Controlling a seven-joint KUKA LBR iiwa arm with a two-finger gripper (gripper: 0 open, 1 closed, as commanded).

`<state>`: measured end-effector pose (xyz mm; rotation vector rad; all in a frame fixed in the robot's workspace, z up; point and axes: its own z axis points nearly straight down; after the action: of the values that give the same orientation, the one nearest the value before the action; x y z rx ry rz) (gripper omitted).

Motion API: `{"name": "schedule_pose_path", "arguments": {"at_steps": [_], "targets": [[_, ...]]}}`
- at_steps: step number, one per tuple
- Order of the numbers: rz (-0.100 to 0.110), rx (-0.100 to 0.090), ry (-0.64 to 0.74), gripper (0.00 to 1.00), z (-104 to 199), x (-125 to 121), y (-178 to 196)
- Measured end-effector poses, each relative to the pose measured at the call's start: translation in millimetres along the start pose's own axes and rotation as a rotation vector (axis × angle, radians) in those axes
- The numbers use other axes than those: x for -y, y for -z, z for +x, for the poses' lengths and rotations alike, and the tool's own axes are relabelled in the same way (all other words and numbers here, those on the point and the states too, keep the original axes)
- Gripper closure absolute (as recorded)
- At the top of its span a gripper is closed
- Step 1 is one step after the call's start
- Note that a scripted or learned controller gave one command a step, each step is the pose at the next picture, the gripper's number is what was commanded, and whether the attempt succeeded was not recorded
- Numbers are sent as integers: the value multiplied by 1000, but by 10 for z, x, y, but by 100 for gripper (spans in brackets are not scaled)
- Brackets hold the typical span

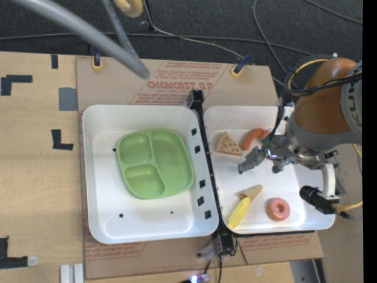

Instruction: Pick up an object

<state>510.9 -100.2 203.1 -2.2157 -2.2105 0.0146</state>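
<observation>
Over the right bin (306, 226), fingers (250, 161) spread open and empty, hanging above bare floor between the sausage (254, 136) and the pink donut (278, 209). Nothing picked yet; descent, grasp and lift all remain. Left bin (97, 175) holds a green tray (155, 163). Cardboard-covered bench (35, 175), cables behind.

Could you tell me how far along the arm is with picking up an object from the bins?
Done: the gripper is over the right bin, among the items. In hand: nothing visible between its spread fingers. Left: close on and lift something; the sausage, cheese wedge, yellow piece and pink donut all lie on the bin floor. The green tray sits in the left bin.
</observation>
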Motion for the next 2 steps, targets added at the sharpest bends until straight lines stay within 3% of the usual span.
{"name": "schedule_pose_path", "arguments": {"at_steps": [1,2], "targets": [[-13,1,4,0,3,-28,64],[-7,1,2,0,12,34,-566]]}}
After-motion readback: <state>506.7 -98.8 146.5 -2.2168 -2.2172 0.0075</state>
